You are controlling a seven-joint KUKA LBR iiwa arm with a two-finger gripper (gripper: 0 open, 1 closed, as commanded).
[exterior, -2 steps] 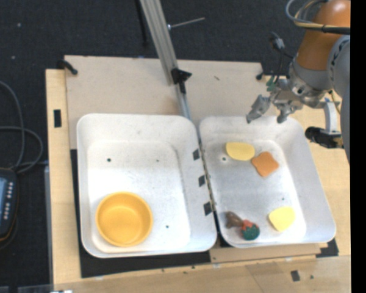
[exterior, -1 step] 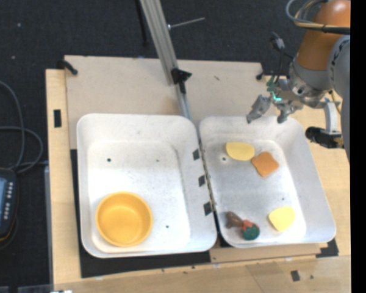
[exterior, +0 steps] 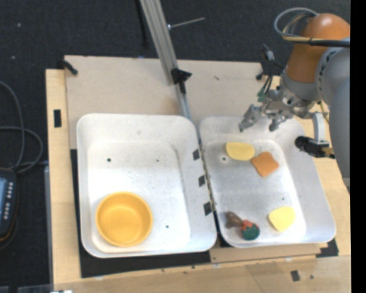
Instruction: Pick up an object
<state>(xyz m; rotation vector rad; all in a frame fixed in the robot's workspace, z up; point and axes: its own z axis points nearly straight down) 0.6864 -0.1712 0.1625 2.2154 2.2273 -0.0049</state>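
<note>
Two white bins sat side by side on the bench (exterior: 140,84). Above the right bin's (exterior: 305,224) far edge hung the gripper (exterior: 260,121), fingers spread, holding nothing. Near that edge lay a yellow piece (exterior: 240,151) beside an orange block (exterior: 265,163).
</note>
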